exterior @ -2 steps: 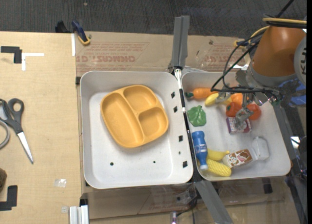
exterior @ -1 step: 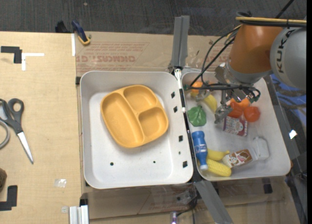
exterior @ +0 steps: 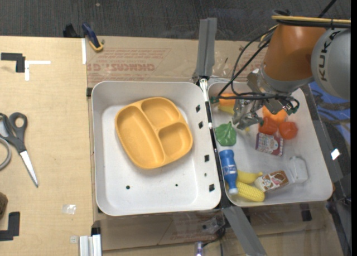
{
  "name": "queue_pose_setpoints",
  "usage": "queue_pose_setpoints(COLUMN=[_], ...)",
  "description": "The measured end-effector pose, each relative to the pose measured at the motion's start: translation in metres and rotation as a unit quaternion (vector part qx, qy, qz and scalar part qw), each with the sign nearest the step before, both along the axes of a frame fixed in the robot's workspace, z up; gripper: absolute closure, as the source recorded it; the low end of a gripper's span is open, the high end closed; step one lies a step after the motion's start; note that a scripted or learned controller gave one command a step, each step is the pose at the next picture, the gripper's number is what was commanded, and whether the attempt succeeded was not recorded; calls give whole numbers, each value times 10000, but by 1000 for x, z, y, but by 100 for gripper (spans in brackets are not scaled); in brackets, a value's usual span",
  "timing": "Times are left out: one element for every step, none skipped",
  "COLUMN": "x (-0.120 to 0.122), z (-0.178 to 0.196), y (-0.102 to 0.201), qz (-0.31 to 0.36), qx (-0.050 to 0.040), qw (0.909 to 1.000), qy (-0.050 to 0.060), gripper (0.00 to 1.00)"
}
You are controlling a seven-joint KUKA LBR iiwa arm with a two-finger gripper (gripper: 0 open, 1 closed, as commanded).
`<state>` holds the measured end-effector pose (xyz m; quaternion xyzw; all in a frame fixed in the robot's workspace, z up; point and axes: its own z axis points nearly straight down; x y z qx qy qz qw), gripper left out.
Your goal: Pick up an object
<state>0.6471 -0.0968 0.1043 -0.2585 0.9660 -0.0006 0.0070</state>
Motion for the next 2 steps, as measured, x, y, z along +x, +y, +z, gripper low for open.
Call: queue_pose_setpoints(x=[-21,-91], z=[57,-13], y=[-85,-46], qz=[1801,896], qx=[-22,-10], qw=[9836,9960], qy=[37,62], gripper=[100,100])
